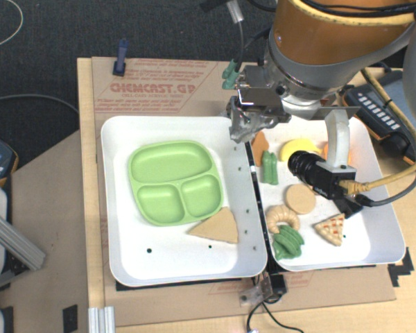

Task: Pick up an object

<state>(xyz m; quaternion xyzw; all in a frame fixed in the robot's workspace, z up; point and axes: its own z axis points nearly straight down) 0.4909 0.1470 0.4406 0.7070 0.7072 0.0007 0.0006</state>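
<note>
**A:** Where is the gripper (245,129)?

**B:** It is low at the far end of the bins, right over the seam where the left bin (118,245) meets the right bin (376,236). The grey wrist and the orange band sit above it.

**A:** Is it open or closed?

**B:** I cannot tell; the wrist covers too much of it from this angle. Nothing is visibly gripped.

**A:** What could it pick up?

**B:** The closest thing is an orange toy piece (261,144), just beside the gripper in the right bin's far left corner. A green pickle-shaped piece (269,167) lies next to that, along the left wall. A yellow rounded piece (299,147) lies to their right.

**A:** What about the near half of that bin?

**B:** A round tan cookie (300,199) sits near the middle, with a curled pastry (282,217) (it looks like a croissant) touching its near edge. A dark green leafy piece (288,241) lies just in front of the pastry. A toy pizza slice (331,228) lies to their right, apart from them.

**A:** And the left bin?

**B:** A light green divided plate (173,182) lies flat across the middle. A tan wedge (217,227) lies at its near right corner, close to the bin's right wall.

**A:** What is under the bins?

**B:** A printed cardboard sheet (159,85), with a blue clip (120,57) at its far left edge.
</note>
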